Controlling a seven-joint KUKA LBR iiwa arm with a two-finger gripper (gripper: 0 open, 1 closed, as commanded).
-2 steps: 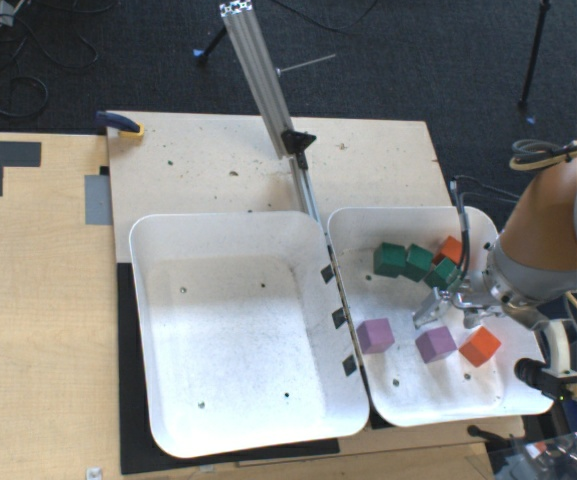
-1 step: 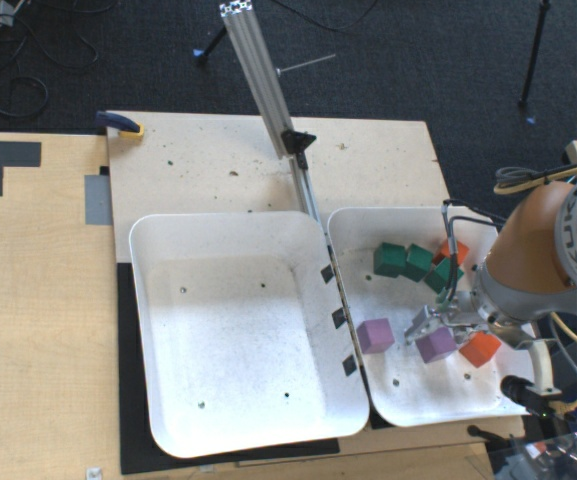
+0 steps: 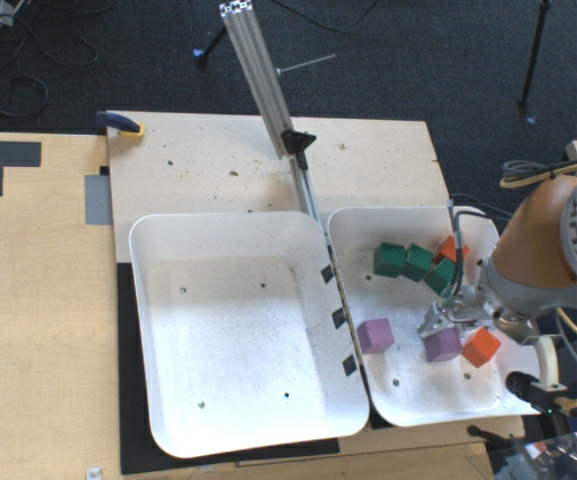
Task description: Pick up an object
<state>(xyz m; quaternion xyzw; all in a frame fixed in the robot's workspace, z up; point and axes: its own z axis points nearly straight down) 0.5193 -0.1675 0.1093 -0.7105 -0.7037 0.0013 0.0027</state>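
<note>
- Camera view: the gripper [image 3: 446, 320] sits low in the right bin [image 3: 408, 410], just above and touching or nearly touching a purple block [image 3: 442, 345]. Whether the block is between the fingers cannot be told; the wrist hides the tips, so the gripper's opening is not readable.
- The likely target is that purple block, near the bin's right-centre. An orange block [image 3: 482, 347] lies just beside it on the right, close enough to touch.
- Risk: a finger lands on the orange block instead of beside the purple one, so the close pushes both apart and grabs nothing.
- Risk: the purple block looks turned at an angle to the bin wall. If the fingers meet its corners and not its flat faces, it may twist out on the lift.
- A second purple block [image 3: 375, 335] lies apart to the left, near the divider [image 3: 336, 286]; no interference expected from it.
- Green blocks [image 3: 405, 261] cluster at the far side of the bin, with another orange piece [image 3: 454, 249] behind them. A cable or thin rod on the arm [image 3: 533, 248] passes close over this cluster; on retreat it may drag a green block.
- The left bin [image 3: 158, 268] holds nothing of concern.
- Judgement: the grasp is unconfirmed; a lift may come up with no block.
</note>
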